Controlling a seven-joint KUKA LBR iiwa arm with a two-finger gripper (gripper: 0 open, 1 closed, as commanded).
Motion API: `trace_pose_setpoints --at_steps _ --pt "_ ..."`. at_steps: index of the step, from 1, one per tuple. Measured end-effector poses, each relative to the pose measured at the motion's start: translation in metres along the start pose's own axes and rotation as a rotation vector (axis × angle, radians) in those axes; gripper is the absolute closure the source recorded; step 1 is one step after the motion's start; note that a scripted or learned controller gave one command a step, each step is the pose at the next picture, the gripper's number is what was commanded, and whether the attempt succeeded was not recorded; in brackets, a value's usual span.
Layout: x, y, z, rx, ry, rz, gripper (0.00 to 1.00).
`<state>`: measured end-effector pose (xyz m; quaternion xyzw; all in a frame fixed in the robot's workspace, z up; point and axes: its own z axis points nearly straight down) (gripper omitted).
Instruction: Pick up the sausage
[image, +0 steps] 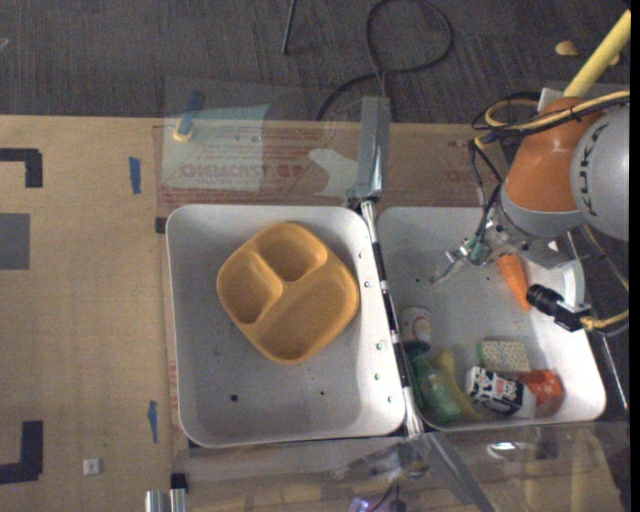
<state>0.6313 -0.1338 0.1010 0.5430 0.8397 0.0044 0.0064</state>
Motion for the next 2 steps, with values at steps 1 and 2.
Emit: trace_pose_setpoints --at_steps 1,2 --pt "-0.002 0.039 0.014 0.014 0.002 0.083 0.0" --pt "-0.003 0.041 0.001 0.004 -0.002 0.081 1.0"
